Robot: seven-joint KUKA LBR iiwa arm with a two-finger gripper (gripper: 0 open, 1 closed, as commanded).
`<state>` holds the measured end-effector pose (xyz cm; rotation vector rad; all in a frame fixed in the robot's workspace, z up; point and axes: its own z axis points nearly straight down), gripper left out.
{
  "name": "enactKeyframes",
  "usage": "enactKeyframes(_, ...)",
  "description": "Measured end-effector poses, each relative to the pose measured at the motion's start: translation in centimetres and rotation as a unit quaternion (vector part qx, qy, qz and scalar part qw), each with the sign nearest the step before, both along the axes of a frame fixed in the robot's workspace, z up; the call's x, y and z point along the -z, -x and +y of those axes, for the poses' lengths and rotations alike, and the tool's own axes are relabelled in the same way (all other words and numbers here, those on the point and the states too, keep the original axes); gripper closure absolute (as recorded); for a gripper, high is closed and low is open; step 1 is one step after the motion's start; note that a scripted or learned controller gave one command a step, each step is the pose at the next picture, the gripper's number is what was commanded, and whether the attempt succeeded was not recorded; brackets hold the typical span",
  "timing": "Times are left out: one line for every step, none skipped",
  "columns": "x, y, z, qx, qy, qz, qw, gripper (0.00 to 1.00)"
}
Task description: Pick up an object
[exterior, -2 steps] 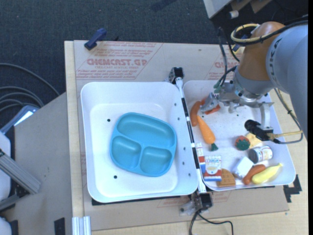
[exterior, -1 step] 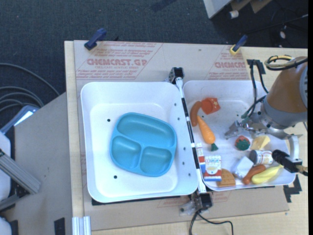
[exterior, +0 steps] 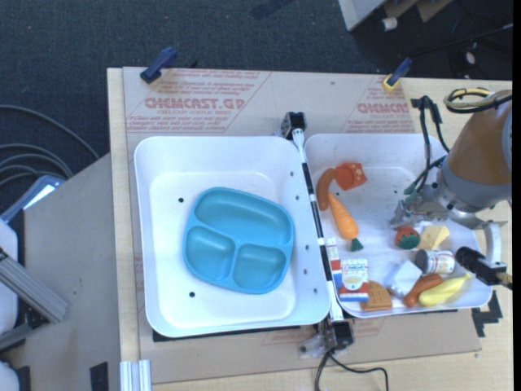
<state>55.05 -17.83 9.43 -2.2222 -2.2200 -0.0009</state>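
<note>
The right bin [exterior: 383, 149] holds several toy foods. An orange carrot [exterior: 343, 217] lies beside a brown sausage [exterior: 324, 187] and a red-orange piece [exterior: 352, 175] near its left wall. A small red fruit with a green top [exterior: 407, 237] sits next to a pale yellow wedge [exterior: 435, 236]. Below them are a small can [exterior: 438, 261], a yellow banana [exterior: 444, 290] and an orange sausage [exterior: 422, 288]. My gripper [exterior: 408, 212] reaches down in the bin's right half, just above the red fruit. Nothing shows as held.
The left bin [exterior: 155, 169] bears a blue divided plate [exterior: 238, 240]. A small carton [exterior: 354, 274] and a brown cracker [exterior: 376, 297] lie at the right bin's front left. The arm's grey body [exterior: 480, 165] overhangs the right bin's right edge. Black clamps join the bins at back and front.
</note>
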Motion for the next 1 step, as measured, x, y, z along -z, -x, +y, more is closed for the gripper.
enactKeyframes(-12.70, 1.46, 11.98, -0.001, -0.0003, 0.000, 1.0000, 1.00)
